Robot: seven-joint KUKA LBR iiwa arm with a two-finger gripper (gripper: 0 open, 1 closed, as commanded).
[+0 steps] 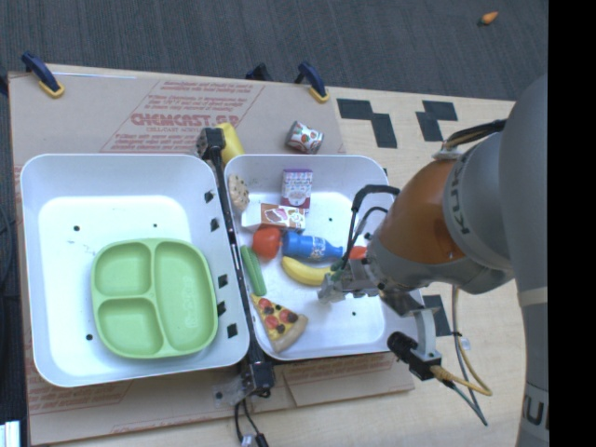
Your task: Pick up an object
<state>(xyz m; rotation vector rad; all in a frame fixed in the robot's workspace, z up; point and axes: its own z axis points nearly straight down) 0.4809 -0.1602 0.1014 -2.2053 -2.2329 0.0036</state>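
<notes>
The right bin holds several toy foods. A yellow banana lies in its middle, with a blue bottle just behind it and a red tomato to the left. A green cucumber and a pizza slice lie along the left wall. A purple carton and a red-white packet sit at the back. My gripper hangs low in this bin, at the banana's right end. The orange wrist band covers the bin's right side.
The left bin holds a green divided plate. A small can and a yellow-black tool lie on the cardboard behind the bins. Blue clamps grip the board's back edge. A speckled brown piece rests by the divider.
</notes>
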